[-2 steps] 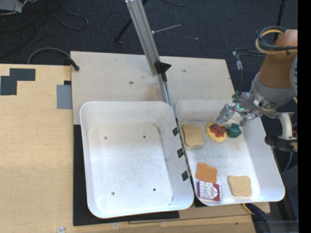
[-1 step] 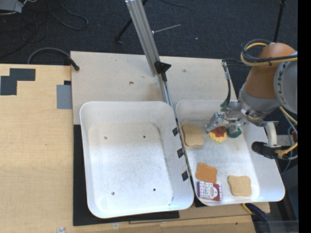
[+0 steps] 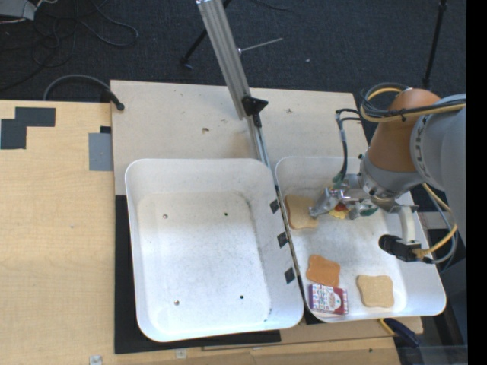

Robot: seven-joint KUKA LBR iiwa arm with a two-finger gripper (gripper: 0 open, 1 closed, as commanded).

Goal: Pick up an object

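At the frame's left centre lies a wide shallow white plastic bin (image 3: 199, 245). Just right of it, in the narrower white bin (image 3: 426, 299), a pale tan bread-like slice (image 3: 299, 213) rests against the left wall. Below it sit an orange-brown square slab (image 3: 323, 269), a small red-and-white printed packet (image 3: 328, 299) and, further right, a light tan toast-shaped piece (image 3: 376, 290). My metal pincer (image 3: 329, 201) hovers low at mid-right, close beside the pale slice; I cannot tell how far it is open. Something small, yellow and red (image 3: 339, 212), lies under my wrist.
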